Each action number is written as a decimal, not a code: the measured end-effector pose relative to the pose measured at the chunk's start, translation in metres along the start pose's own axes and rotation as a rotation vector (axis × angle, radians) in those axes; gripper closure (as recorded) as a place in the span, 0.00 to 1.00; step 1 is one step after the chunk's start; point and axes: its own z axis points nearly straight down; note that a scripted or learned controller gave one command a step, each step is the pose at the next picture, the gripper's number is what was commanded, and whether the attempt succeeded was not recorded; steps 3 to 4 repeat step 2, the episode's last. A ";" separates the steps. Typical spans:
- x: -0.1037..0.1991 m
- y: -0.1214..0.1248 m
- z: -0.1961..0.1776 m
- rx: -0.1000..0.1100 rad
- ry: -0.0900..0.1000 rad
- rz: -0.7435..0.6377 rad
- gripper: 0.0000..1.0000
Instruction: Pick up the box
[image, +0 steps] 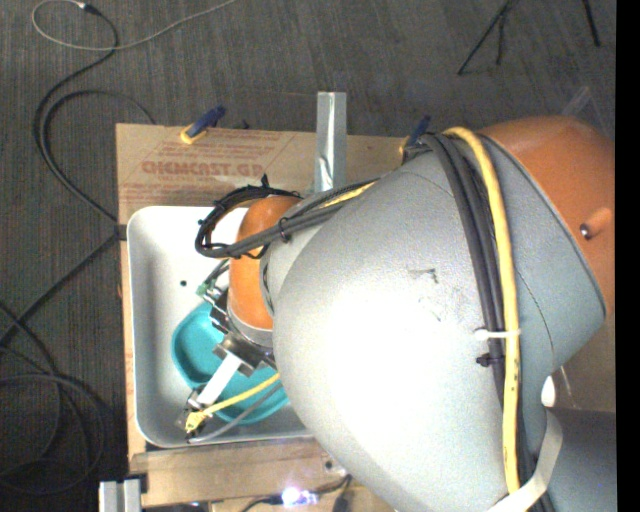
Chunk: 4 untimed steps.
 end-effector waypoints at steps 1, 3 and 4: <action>0.041 0.001 -0.093 0.002 -0.016 0.205 1.00; 0.041 0.001 -0.093 0.002 -0.016 0.206 0.00; 0.041 0.001 -0.093 0.002 -0.016 0.206 0.00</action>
